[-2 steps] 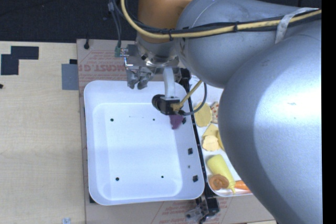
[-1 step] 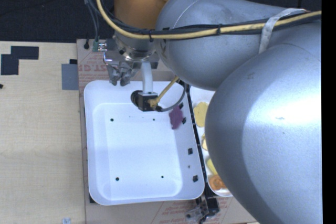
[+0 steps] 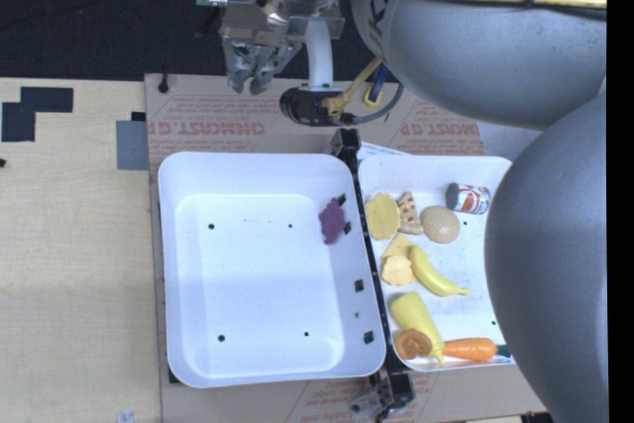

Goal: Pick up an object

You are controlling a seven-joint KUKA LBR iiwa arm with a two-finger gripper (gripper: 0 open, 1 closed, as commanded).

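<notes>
Camera view: purple object (image 3: 334, 220) in left bin (image 3: 198, 175), well below closed, empty jaws.

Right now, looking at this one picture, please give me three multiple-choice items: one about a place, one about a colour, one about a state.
1. Where does the purple object lie?
A. In the left bin, by its right wall
B. In the right bin, beside the banana
C. On the bench outside both bins

2. What colour is the carrot at the right bin's near edge?
A. Green
B. Orange
C. Blue

3. Where is the gripper at this moment?
A. Down inside the right bin, on the can
B. Pressing on the purple object
C. Raised beyond the far edge of the left bin, with nothing between its fingers

Answers: 1 A, the purple object rests against the left bin's right wall. 2 B, the carrot is plainly orange. 3 C, the gripper hangs over the board behind the bins, apart from every object.
</notes>
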